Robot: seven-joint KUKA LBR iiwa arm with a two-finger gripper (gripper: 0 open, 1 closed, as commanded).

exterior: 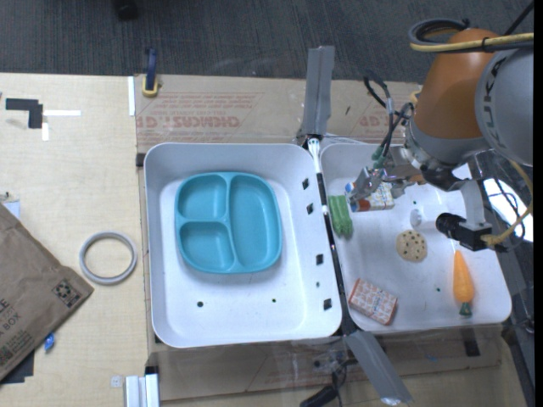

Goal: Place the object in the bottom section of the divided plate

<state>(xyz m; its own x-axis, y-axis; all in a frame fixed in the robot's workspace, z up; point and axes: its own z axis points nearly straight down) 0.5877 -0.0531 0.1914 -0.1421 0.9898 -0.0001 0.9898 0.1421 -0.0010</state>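
Camera view: looks down at a slant on a bench with two white bins side by side.
Tape ring (108, 256): grey, flat on the bench, well left of the left bin (161, 227).
Divided plate (228, 223): teal, three sections, lying in the left bin, nothing on it.
Green object (341, 214): in the right bin (492, 308), against the wall shared with the left bin.
Gripper (371, 185): low over the right bin's upper left part, just right of the green object; whether it is released or clenched cannot be told.
Small white box (381, 196): touching or just beside the gripper.
Waffle block (372, 301): at the right bin's lower left.
Cookie (411, 245): near the bin's middle.
Carrot (461, 282): right of the cookie.
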